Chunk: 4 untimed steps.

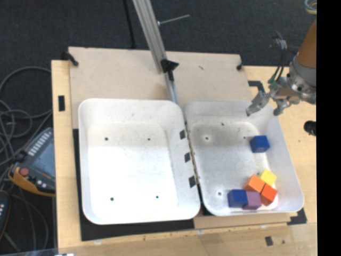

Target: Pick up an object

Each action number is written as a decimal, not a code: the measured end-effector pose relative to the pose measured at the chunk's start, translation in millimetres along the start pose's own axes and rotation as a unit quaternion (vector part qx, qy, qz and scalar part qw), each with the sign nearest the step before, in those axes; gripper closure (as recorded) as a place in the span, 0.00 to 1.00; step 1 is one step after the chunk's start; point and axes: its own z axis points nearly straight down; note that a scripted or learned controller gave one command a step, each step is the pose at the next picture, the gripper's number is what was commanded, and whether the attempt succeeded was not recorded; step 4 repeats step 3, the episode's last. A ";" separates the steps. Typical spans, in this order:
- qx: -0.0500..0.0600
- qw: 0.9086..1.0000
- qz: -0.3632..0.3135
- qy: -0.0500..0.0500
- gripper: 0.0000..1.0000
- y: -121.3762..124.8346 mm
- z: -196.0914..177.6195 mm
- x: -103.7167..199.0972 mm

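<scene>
Currently: tool (267, 104), fingers spread apart and holding nothing, above the right bin's (213, 116) far right rim. Stock: 1 lone blue cube (259, 143) just below it; cluster of 5 blocks (254, 191) at near corner. Recommended: take the lone cube, descend straight, straddle its flat sides, avoid the crowded cluster.

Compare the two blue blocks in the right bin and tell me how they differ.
The upper blue block lies alone in the right bin; the lower blue block touches a purple block in the cluster near the front. The upper one is a brighter blue, the lower one darker. The upper one lies nearer the gripper. Both look like similar-sized cubes resting flat.
</scene>
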 end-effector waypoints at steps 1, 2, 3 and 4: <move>-0.005 1.000 0.005 -0.001 0.00 -66.2 -89.8 9.9; 0.003 1.000 0.005 0.002 0.00 -121.6 30.1 11.5; -0.013 1.000 0.003 -0.005 0.00 -138.4 117.2 7.6; -0.013 1.000 0.003 -0.005 0.00 -138.4 117.2 7.6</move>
